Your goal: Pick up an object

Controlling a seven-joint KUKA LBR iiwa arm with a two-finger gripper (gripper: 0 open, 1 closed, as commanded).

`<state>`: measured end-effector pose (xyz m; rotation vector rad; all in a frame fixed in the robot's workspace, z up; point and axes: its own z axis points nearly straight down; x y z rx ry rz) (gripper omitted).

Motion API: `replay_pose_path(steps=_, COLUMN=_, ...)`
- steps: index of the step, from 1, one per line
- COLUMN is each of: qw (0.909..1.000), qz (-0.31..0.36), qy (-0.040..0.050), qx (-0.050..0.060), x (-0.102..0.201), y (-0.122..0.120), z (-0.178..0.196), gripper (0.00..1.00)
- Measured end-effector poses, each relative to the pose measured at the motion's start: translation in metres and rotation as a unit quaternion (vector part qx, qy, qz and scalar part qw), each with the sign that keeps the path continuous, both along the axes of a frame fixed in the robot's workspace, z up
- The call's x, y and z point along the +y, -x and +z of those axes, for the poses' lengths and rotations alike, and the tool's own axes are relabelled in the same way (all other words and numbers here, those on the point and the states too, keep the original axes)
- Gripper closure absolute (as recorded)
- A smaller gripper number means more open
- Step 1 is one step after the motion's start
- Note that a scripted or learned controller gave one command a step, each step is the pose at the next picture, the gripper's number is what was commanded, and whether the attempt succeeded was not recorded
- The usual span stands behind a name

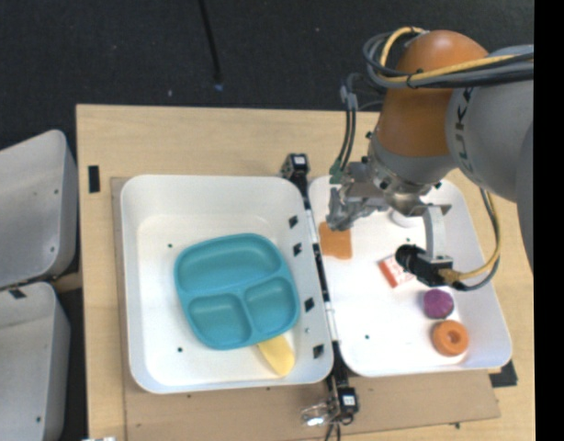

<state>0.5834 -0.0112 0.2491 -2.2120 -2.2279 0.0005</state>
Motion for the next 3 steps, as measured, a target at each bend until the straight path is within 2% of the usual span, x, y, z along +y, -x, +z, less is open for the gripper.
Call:
replay_pose_path(steps=1, qw=1.0000, qz=0.000, qy=-0.0002, qx=0.000, x=0.053, y=0.016, z=0.005, gripper=1.00)
replay_pose_path(steps=2, qw=1.0000, qz=0.000, qy=0.0002, qx=0.001, x=0.098, y=0.033, z=-0.008, gripper=1.00)
replay_pose_path(steps=3, qw=1.0000, qz=-0.003, qy=0.0005, qx=0.000, x=0.096, y=0.032, z=-0.007, gripper=0.00)
